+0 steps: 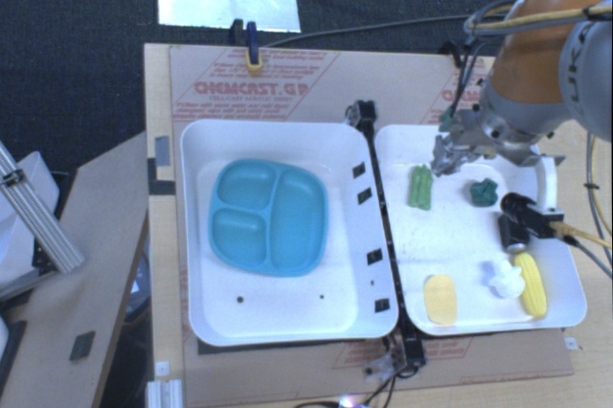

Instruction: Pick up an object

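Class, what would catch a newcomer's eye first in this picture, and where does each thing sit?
A blue divided plate lies in the left bin. From the right, the grey and orange arm brings its pincer over the right bin, just above a green piece. A yellow corn cob lies near that bin's right edge.

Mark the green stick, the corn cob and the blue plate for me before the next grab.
Green stick [420, 187], camera view, middle of its length.
Corn cob [532, 283], camera view, middle of the yellow body.
Blue plate [233, 183], camera view, raised ridge between two compartments.
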Tool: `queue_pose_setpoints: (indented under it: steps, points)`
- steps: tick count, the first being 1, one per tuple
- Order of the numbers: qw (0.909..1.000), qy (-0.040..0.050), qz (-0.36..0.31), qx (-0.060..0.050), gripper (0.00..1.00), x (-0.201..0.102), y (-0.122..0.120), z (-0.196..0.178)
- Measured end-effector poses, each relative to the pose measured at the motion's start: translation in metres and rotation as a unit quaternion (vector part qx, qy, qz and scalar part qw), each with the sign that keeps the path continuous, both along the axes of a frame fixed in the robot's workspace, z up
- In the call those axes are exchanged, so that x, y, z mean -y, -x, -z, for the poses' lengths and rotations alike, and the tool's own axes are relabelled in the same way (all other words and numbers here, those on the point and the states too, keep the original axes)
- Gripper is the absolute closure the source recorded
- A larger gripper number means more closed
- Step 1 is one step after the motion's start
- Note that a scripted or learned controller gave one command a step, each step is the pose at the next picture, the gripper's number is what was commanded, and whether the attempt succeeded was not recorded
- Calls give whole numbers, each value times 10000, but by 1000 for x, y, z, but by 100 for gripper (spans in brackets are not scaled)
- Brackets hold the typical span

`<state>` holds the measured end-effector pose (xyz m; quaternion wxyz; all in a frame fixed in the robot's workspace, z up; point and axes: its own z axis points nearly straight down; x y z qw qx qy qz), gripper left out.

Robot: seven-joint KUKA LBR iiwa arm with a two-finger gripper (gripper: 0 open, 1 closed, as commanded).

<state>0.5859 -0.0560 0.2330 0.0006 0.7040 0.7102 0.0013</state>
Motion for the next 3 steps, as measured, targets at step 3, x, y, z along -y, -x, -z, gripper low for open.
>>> queue_pose_setpoints:
  steps: [3]
  points:
    - [10000, -3, -4, 2, 100, -165, -47, 13]
